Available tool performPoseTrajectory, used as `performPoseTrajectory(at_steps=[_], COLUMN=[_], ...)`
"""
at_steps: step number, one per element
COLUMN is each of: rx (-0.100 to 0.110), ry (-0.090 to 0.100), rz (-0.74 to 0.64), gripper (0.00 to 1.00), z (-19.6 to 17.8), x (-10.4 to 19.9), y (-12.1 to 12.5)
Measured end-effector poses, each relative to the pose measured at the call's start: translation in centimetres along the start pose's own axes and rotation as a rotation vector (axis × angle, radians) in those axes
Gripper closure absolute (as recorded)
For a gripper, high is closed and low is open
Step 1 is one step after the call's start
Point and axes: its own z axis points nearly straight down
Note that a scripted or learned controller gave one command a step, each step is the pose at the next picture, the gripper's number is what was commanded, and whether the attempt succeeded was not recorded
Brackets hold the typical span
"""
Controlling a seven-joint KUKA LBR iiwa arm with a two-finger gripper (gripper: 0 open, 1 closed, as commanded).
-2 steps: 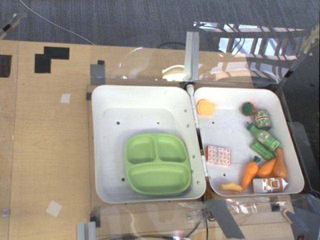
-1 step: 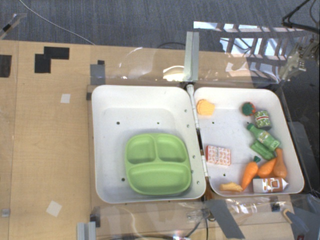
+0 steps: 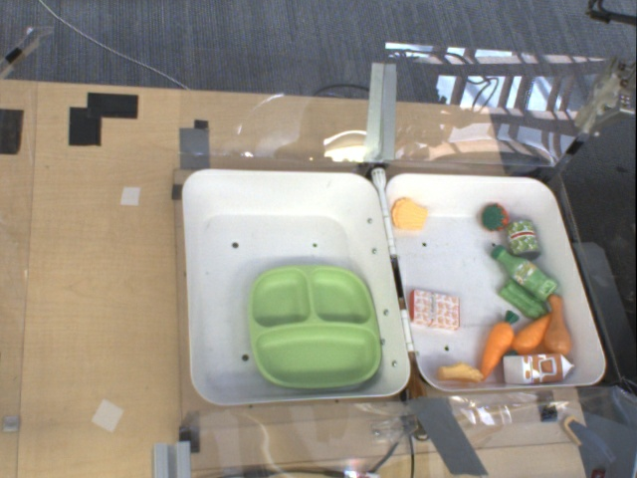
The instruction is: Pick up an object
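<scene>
The right bin (image 3: pixel 468 257) holds several toy foods. An orange round piece (image 3: pixel 408 214) lies at its back left. A red and green strawberry (image 3: pixel 495 215) and a dark green patterned item (image 3: pixel 523 236) sit at the back right. A green bottle (image 3: pixel 525 279) lies below them. A red-and-white checked packet (image 3: pixel 435 310) rests near the middle. Two carrots (image 3: pixel 498 343) (image 3: pixel 532 333), an orange bottle (image 3: pixel 558 328), a white carton (image 3: pixel 537 368) and a yellow piece (image 3: pixel 461 372) crowd the front right.
The left bin (image 3: pixel 214 267) holds a green divided plate (image 3: pixel 314 326) toward its front. A metal post (image 3: pixel 382 113) stands behind the divider between the bins. Wooden bench surface (image 3: pixel 90 287) stretches to the left.
</scene>
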Motion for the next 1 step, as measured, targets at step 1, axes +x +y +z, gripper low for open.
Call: performPoseTrajectory(at_steps=[1], rx=[-0.001], ry=[0.005], rz=[-0.067], gripper=[1.00], z=[0.93], x=[-0.21], y=[0.10])
